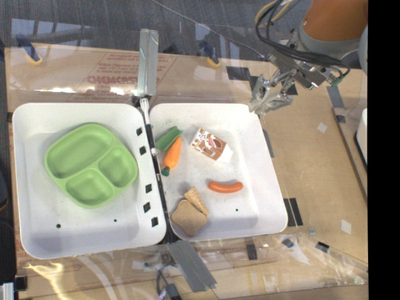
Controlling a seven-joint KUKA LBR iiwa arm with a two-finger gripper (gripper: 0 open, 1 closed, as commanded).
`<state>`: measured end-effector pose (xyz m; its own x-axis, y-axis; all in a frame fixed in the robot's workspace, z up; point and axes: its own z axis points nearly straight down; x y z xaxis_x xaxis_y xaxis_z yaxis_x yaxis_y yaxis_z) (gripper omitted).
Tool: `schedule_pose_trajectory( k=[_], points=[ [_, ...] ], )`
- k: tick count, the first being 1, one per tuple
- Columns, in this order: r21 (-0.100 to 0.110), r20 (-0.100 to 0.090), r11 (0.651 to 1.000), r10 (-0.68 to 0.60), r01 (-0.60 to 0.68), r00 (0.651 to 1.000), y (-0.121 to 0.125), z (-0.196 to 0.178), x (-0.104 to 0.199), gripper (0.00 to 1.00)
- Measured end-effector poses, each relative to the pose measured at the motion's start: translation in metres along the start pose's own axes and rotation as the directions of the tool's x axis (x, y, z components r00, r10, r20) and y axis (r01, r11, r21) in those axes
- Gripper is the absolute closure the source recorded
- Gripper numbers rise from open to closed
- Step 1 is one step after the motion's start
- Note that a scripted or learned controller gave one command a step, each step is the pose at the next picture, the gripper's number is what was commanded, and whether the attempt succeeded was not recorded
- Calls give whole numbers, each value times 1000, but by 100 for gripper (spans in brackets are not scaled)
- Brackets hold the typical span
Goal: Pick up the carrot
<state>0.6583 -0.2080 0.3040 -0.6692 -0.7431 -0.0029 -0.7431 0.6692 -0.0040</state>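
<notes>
The carrot (171, 152), orange with a green top, lies in the right bin (265, 186) close to its left wall, pointing down and slightly left. My gripper (262, 100) hangs over the right bin's far right corner, well up and to the right of the carrot, with nothing seen between its fingers.
The right bin also holds a small white snack carton (211, 145), an orange sausage (225, 187) and tan bread pieces (190, 212). A green divided plate (91, 164) lies in the left bin (31, 217). A metal bar (147, 61) stands behind the divider between the bins.
</notes>
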Motion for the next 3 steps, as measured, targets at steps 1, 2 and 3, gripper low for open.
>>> schedule_pose_trajectory(
  k=[1,2,3],
  points=[
    [-7,0,926,-378,378,926,1,30,0,100],
    [0,2,640,-769,769,640,0,0,0,100],
    [-2,7,65,-998,998,65,7,19,-1,100]
  ],
)
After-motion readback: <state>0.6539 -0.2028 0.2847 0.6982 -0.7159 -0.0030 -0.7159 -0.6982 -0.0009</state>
